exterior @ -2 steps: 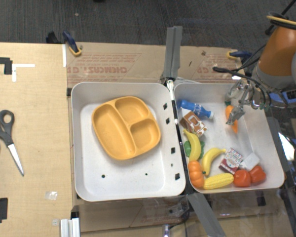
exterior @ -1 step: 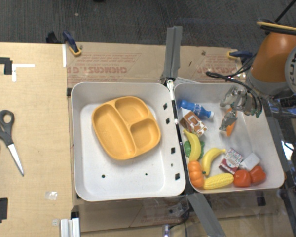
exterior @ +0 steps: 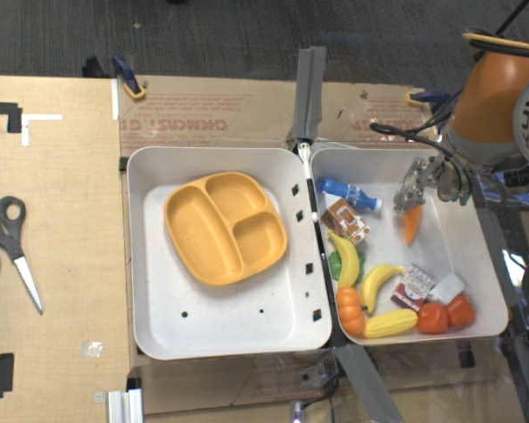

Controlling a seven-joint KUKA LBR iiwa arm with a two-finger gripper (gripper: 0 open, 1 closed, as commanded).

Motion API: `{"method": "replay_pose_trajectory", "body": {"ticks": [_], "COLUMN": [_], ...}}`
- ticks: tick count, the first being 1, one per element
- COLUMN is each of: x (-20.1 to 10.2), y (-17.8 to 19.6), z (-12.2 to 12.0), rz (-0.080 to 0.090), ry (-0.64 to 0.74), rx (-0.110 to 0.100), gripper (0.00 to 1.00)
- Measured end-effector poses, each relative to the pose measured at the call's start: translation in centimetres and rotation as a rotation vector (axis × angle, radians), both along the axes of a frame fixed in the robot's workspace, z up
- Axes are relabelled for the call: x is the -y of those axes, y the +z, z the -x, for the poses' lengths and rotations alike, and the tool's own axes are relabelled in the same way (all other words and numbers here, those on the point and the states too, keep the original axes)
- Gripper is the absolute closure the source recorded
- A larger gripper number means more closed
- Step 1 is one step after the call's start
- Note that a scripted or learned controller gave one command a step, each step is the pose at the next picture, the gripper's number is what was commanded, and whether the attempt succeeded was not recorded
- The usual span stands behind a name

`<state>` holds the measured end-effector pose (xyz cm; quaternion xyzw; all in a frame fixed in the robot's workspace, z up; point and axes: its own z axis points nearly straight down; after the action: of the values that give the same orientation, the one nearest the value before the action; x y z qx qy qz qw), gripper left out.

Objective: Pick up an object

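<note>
My gripper hangs over the upper right part of the right bin. An orange carrot points down from between its fingers, its top end pinched by them. The gripper is shut on the carrot. Lower in the same bin lie a blue bottle, a brown and white box, a green pepper, a banana, an orange, a corn cob, a red tomato and a red and white packet.
The left bin holds a yellow divided plate. Scissors lie on the wooden bench at the far left. A grey divider bar stands behind the gap between the bins.
</note>
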<state>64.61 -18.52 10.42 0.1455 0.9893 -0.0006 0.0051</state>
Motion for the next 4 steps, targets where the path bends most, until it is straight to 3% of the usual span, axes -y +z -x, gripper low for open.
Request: {"method": "replay_pose_trajectory", "body": {"ticks": [1,2,3,4], "x": [-4.5,-4.5,-2.4,0.3], "y": [-1.2,-1.1,-1.1,-0.9], "z": [8.3,8.3,1.7,-0.2], "rz": [-0.002,-0.001,-0.001,0.000], "ry": [0.255,0.254,0.235,0.161], "rx": [-0.008,-0.007,-0.004,-0.002], "gripper": [1.00,0.00,0.00,0.00]}}
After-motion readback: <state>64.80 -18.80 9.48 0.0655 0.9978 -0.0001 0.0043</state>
